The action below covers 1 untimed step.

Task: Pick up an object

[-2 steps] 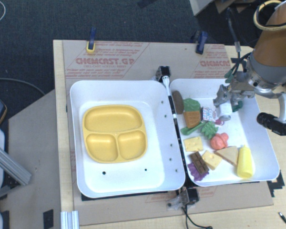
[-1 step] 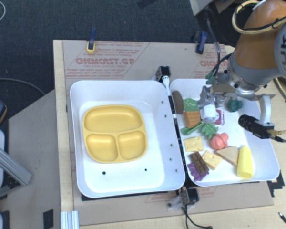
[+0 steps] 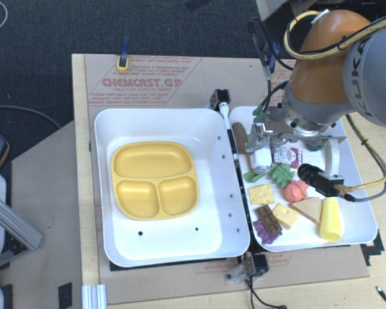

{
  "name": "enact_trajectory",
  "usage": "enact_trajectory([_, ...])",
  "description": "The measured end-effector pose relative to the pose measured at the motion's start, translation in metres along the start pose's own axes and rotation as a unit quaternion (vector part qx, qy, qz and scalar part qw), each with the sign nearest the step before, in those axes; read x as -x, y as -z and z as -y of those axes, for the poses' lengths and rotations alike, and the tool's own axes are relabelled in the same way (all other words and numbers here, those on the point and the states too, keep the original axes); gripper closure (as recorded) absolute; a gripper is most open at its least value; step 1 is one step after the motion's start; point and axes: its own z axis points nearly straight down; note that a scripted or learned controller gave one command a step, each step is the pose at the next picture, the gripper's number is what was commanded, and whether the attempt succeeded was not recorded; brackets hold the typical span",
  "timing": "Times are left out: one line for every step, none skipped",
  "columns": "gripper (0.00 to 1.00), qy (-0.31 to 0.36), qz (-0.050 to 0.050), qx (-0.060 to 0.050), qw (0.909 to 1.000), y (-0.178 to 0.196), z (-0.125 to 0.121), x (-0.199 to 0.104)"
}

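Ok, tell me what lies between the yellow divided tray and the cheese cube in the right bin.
In the camera view: bare white floor of the left bin, then the two bins' adjoining rims, between the yellow tray and the cheese cube.

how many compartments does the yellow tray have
3. The yellow tray lies in the left bin: one wide compartment across its far side, and two smaller ones on its near side, left and right. None looks hidden.

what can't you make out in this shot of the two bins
- Tool, camera view: the grey and orange arm covers it from above, so its grip is unreadable.
- Back of the right white bin: hidden under that arm.
- Small red-and-white packet: partly covered, print too small.
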Motion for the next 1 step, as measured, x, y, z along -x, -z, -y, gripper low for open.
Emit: enact_trajectory([1.00,0.001,-0.001,0.000,1.0000,-0.0002,0.0062,-0.0623])
